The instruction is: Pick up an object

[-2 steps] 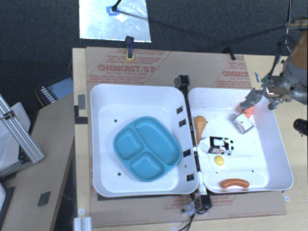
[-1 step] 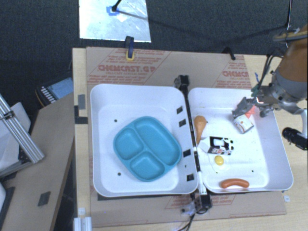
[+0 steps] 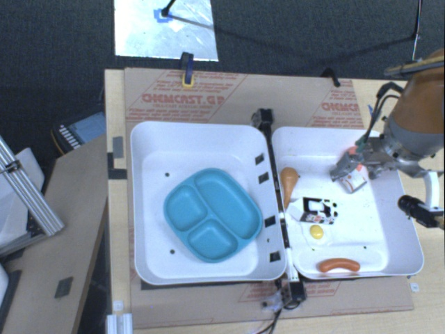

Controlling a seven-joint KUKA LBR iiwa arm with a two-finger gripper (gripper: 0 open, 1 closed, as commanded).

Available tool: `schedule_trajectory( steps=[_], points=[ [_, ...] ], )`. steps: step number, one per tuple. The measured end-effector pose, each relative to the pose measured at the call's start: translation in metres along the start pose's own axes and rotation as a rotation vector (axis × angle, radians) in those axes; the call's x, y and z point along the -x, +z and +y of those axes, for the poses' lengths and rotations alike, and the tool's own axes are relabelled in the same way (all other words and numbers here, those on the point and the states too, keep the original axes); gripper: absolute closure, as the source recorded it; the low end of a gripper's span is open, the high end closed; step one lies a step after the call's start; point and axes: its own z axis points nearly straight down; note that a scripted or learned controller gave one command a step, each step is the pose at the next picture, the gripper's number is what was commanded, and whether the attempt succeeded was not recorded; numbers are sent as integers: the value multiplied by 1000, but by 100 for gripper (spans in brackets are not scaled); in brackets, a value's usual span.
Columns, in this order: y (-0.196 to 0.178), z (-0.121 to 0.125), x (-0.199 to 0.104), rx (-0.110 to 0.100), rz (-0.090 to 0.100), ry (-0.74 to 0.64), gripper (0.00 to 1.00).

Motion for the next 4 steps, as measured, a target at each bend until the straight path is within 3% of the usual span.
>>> schedule_trajectory(
  steps=[1,2,4],
  points=[
    [60,-7,-3,-2,1,0,0],
    [46,-5,-2,5,-1,0,100],
    [-72,-3,-15,11,-2,-4,100]
  ],
)
